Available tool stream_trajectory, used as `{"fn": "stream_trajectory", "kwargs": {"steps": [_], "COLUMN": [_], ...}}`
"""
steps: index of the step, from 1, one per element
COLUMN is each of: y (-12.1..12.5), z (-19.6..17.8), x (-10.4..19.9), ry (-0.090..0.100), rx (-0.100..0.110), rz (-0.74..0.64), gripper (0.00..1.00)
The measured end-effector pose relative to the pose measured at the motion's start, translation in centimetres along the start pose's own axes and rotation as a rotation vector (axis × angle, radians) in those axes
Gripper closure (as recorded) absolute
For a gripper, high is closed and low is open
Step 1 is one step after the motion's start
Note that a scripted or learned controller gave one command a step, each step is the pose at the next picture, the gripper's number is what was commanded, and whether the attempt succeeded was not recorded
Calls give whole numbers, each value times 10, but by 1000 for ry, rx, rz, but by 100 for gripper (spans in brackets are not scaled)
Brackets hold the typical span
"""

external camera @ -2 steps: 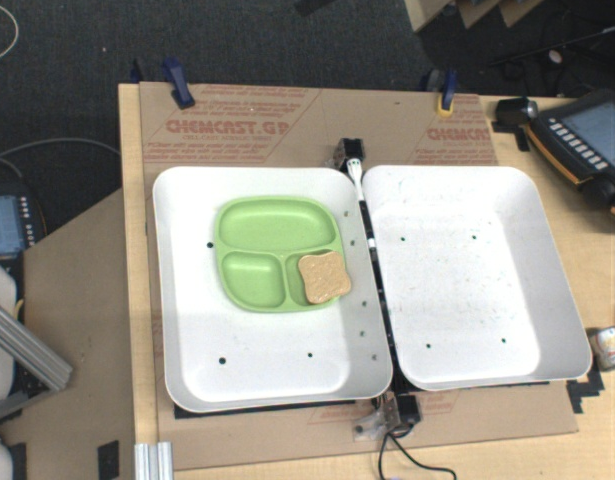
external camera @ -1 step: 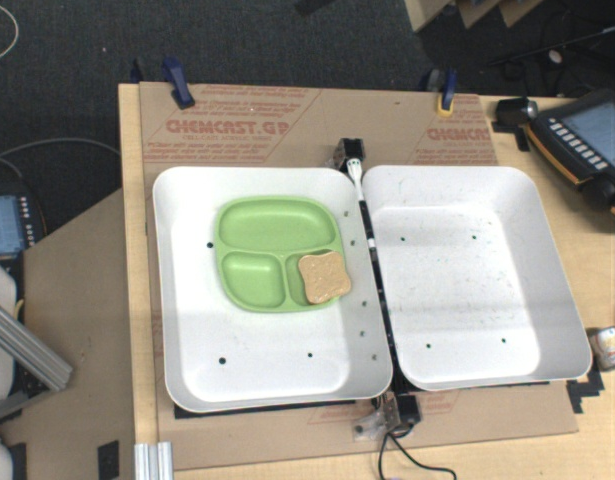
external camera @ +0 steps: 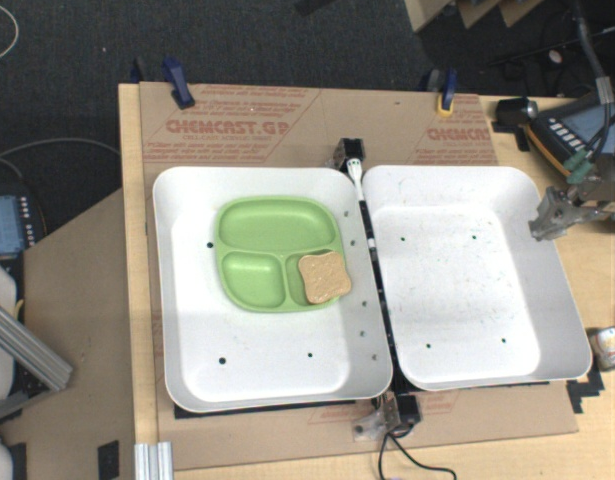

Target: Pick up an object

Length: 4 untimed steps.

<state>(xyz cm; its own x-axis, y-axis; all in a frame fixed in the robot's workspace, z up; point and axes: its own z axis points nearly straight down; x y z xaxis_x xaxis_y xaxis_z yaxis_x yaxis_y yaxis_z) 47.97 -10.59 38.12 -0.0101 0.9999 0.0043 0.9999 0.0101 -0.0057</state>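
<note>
Tan bread slice (external camera: 325,277) on green tray (external camera: 277,230)

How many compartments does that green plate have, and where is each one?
3 in the green plate: one wide across the top, a smaller one lower left, and one lower right holding the slice of bread. None look hidden.

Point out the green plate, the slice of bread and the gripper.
green plate (external camera: 277,226), camera view, floor of its large compartment
slice of bread (external camera: 325,277), camera view, middle of its face
gripper (external camera: 549,223), camera view, its tip
</note>
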Motion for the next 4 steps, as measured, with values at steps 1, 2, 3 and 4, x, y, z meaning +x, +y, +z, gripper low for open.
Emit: {"fn": "stream_trajectory", "kwargs": {"steps": [1, 2, 3, 4], "y": [20, 1, -1, 1], "z": [-149, -24, 56, -2], "x": [-49, -25, 24, 88], "ry": [-12, -1, -1, -3], "rx": [-26, 7, 3, -13], "rz": [13, 10, 5, 2], "gripper": [100, 100, 100, 100]}}
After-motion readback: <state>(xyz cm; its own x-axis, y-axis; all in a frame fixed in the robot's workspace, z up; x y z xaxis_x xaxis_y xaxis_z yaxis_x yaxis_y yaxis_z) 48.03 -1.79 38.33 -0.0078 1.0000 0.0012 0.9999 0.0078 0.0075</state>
